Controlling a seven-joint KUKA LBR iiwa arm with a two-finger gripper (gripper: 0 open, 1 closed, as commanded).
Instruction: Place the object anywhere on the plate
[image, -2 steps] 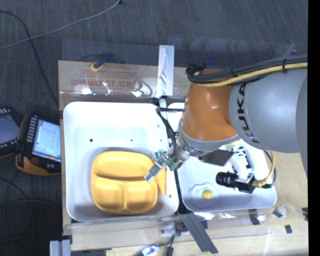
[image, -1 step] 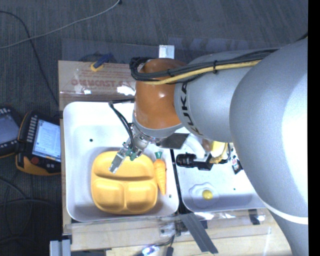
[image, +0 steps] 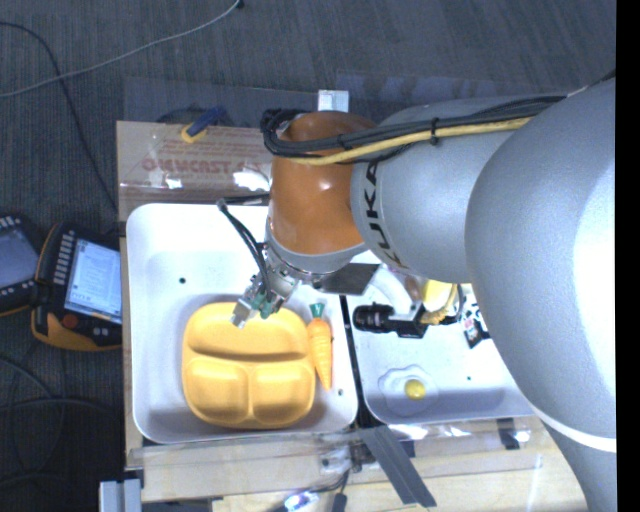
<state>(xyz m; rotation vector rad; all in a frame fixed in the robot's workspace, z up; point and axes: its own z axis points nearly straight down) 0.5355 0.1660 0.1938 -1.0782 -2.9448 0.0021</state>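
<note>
The toy carrot (image: 319, 349) lay lengthwise just right of the yellow divided plate (image: 250, 368), leaves up. The gripper (image: 255, 305) hung over the plate's upper edge; I couldn't tell its state.

yellow divided plate (image: 248, 372) flat in left bin, orange carrot (image: 320, 347) touching its right edge

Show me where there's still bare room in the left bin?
Bare white floor lies left of and behind the yellow plate in the left bin. It's crowded on the plate's right, where the carrot sits, and where the gripper hovers.
</note>
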